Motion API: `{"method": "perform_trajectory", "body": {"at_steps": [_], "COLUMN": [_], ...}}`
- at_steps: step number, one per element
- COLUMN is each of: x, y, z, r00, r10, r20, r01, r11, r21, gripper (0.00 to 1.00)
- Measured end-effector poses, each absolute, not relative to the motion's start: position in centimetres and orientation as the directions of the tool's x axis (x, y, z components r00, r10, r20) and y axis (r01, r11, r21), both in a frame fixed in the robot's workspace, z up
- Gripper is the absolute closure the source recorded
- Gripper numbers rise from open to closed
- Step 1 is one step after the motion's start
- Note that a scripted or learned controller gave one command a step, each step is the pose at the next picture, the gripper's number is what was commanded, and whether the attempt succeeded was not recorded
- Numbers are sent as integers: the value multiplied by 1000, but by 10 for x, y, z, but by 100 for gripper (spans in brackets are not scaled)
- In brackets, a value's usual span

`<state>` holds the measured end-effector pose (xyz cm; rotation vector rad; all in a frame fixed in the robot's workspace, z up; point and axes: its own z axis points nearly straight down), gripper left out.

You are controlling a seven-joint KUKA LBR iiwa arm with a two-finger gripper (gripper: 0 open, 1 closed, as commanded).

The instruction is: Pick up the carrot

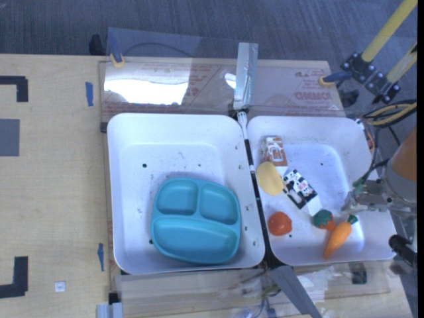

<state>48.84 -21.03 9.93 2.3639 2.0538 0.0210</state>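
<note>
The orange carrot (336, 237) lies tilted near the front right corner of the right bin (331, 148), with its leafy end pointing up and right. My gripper (358, 203) hangs at the bin's right side, just above and to the right of the carrot's leafy end. The grey arm with its orange band (405, 167) reaches in from the right edge. I see nothing held by the gripper.
The right bin also holds a small green-topped piece (322, 218) beside the carrot, a red tomato (279, 223), a black-and-white carton (299, 187), a yellow piece (269, 177) and a brown box (274, 150). A teal divided plate (197, 221) sits in the left bin (132, 171).
</note>
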Motion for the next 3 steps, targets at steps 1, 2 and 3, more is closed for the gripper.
{"method": "perform_trajectory", "body": {"at_steps": [1,2,3], "x": [557,587,592], "y": [-170,-187,-206], "z": [179,158,118], "r00": [60,349,547], "r10": [998,937,837], "r20": [0,-2,-2], "r01": [998,937,837], "r11": [-60,-349,-547], "r21": [8,0,-5], "gripper": [100,100,100]}}
